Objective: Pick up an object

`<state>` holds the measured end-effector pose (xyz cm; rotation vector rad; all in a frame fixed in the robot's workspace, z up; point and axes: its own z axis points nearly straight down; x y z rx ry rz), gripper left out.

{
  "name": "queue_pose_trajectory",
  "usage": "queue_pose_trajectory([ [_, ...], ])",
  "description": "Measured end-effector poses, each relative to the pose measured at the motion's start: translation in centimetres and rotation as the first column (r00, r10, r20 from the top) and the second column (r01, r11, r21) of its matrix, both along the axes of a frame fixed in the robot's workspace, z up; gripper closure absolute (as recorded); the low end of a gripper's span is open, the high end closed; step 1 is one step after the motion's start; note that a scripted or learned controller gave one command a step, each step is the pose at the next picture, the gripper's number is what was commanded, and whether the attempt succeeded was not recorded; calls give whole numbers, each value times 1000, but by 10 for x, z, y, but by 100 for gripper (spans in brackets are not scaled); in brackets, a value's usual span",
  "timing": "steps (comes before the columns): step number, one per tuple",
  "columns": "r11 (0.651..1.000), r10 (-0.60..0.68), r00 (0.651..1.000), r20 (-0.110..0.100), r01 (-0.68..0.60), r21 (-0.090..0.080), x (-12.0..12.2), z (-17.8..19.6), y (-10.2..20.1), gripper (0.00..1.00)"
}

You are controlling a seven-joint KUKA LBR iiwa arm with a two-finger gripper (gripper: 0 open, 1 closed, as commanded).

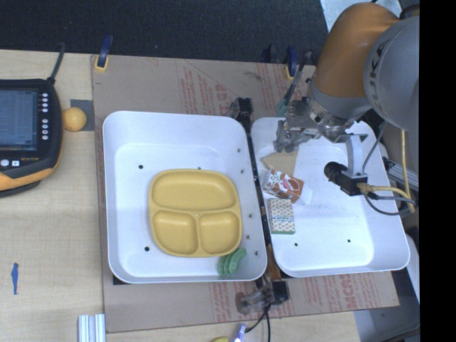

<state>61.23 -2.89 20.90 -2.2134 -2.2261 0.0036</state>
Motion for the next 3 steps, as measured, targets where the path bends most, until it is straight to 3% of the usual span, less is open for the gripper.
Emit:
queue_pose_trajectory([
  [1, 1000, -1, 1000, -1, 1, 0, 0, 0, -1, 0],
  [3, 1000, -2, 1000, -1, 2, -1, -28, -53, -64, 0],
])
